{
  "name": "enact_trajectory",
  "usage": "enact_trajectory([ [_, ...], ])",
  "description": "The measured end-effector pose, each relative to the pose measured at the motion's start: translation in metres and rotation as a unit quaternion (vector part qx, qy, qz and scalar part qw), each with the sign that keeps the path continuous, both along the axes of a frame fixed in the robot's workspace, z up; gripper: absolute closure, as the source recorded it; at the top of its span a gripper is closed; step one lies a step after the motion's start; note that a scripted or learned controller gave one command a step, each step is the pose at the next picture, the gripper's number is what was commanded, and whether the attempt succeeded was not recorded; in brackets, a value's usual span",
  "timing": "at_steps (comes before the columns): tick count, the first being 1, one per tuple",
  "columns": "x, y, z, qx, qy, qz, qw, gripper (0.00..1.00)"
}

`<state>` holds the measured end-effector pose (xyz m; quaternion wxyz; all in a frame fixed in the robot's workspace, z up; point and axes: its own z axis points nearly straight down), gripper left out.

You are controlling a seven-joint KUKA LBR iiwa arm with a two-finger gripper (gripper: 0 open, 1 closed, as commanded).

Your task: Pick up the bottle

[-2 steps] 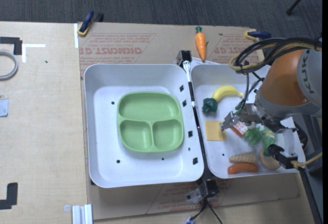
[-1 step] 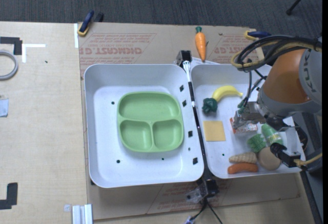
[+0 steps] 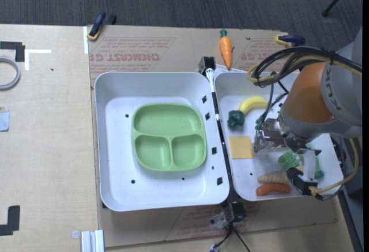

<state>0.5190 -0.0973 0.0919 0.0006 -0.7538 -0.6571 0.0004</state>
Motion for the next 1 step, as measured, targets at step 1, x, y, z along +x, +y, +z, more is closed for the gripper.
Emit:
enact_trajectory([
  [1,-0.0418,0.0559,0.1499,-0.0006,0.0,-0.035,0.9994,1.0],
])
